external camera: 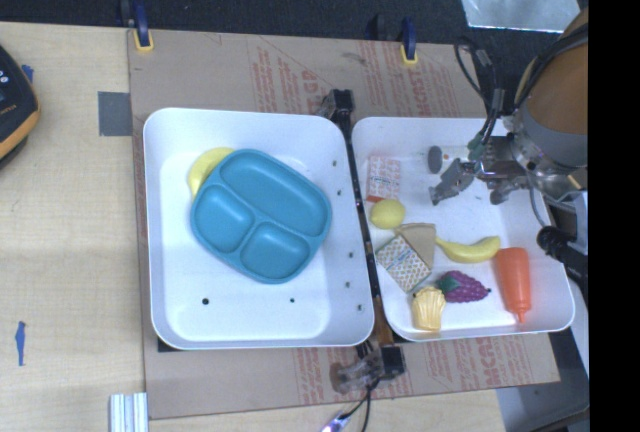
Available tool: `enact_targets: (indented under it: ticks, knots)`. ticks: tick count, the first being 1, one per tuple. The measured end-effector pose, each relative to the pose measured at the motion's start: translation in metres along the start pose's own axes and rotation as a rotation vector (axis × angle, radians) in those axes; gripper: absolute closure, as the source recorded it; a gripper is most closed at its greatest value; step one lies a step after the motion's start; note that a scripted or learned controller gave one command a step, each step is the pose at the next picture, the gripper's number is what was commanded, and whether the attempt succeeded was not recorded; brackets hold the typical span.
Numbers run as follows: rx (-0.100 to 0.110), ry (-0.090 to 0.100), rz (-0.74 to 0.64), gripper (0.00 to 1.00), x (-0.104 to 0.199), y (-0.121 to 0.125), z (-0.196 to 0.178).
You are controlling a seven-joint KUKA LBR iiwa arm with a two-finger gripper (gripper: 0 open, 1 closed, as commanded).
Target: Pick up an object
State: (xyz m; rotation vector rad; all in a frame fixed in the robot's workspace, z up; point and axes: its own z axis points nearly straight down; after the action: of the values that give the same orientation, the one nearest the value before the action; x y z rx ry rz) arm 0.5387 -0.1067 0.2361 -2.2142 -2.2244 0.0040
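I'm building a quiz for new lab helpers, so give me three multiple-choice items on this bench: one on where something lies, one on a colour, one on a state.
1. Where does the blue divided plate lie?
A. in the left bin
B. in the right bin
C. on the bare bench

2. What colour is the carrot?
A. purple
B. orange
C. green

3. How is the gripper?
A. clamped on the banana
B. clamped on the grapes
C. holding nothing, above the right bin

Key: 1 A, the plate sits inside the left bin; 2 B, the carrot is plainly orange; 3 C, nothing sits between the fingers, and banana and grapes lie apart from them.
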Motion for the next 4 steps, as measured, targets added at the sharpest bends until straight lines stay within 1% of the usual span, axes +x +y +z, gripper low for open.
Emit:
enact_targets:
  ticks: [1,2,3,4]
  knots:
    - [0.001,-0.001,0.001,0.00,-0.033,-0.006,0.104]
    - [-0.002,-0.002,0.002,0.00,-0.077,-0.013,0.096]
    - [-0.002,0.000,0.000,0.00,-0.053,0.084,0.114]
    - [0.000,0.003,0.000,0.00,-0.096,0.119,0.139]
